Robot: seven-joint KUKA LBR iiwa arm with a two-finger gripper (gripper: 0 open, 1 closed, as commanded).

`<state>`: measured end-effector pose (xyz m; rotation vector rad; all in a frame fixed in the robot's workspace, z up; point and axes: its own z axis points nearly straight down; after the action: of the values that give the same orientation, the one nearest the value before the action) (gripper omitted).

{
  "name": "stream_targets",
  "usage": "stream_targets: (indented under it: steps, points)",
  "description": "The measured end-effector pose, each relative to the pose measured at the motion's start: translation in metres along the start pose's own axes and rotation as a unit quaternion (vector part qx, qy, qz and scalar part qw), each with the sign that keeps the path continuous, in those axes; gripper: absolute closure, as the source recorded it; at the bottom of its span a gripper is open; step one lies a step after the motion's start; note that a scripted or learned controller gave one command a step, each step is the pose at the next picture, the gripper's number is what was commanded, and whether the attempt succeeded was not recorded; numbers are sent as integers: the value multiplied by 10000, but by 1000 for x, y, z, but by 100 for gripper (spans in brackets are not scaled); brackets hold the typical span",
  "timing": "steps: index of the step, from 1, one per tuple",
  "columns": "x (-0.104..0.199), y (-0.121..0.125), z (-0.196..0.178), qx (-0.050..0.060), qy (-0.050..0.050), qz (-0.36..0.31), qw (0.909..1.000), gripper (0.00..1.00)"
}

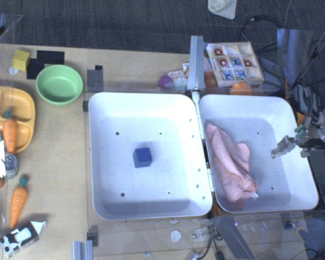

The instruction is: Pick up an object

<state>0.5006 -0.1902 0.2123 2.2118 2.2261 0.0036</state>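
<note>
A small blue cube (143, 156) lies near the middle of the left bin (105, 199). A crumpled pink cloth (231, 163) stretches along the left side of the right bin (292, 199). My gripper (292, 148) hangs over the right bin's right edge, well to the right of the cloth and apart from it. Its fingers are open, and nothing sits between them.
Left of the bins are a green bowl (59, 84), a yellow tray (21, 104) and toy carrots (17, 200). A tic-tac-toe board (234, 64) and small toys sit behind the bins. A metal divider post (194, 64) rises between them.
</note>
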Motion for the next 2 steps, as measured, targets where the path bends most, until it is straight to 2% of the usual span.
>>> stream_targets:
  steps: [1, 2]
  points:
    - [74, 14, 98, 1, 4, -722, 9974, 0]
    - [101, 10, 120, -86, -25, -772, 9970, 0]
